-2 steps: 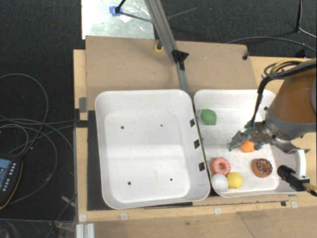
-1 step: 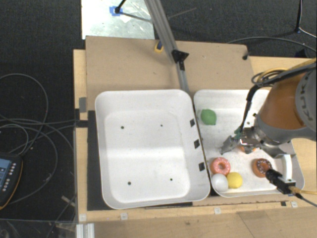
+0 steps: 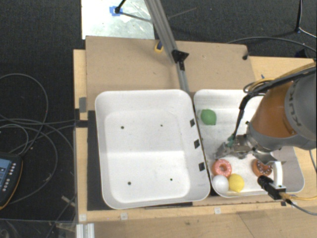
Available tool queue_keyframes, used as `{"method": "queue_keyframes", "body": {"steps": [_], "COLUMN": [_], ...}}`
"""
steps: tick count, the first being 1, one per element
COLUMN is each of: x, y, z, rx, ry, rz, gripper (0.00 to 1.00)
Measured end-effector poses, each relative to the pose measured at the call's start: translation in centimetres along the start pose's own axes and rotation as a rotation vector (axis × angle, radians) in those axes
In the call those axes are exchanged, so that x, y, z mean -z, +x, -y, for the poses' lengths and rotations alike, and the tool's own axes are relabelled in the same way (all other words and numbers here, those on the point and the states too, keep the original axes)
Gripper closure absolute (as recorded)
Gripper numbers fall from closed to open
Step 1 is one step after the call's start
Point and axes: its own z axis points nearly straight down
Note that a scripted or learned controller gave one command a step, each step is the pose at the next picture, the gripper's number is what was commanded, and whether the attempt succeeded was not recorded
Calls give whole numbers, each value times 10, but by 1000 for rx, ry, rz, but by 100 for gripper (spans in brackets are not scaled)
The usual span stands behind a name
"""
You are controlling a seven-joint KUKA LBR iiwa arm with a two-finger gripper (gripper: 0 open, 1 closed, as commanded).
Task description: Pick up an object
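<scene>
Your claw (image 3: 227, 148), grip state unreadable, hangs just above the pink donut (image 3: 222, 168); crowding balls could deflect it.

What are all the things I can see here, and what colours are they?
bins: 2, white, side by side on the bench
green ball: 1, green, far end of the right bin
pink donut: 1, pink, near end of the right bin
white ball: 1, white, near corner of the right bin
yellow ball: 1, yellow, beside the white ball
brown donut: 1, brown, right bin, partly under the arm
arm: 1, grey and orange, over the right bin
claw: 1, dark, above the pink donut
</scene>
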Motion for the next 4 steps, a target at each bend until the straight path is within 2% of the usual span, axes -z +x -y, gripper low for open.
{"method": "queue_keyframes", "body": {"steps": [1,3,4], "x": [13,122,116], "y": [-1,2,59], "z": [-1,-11,-14], "rx": [0,5,11], "ry": [-5,-10,-5], "rz": [1,3,-1], "gripper": [100,100,100]}}
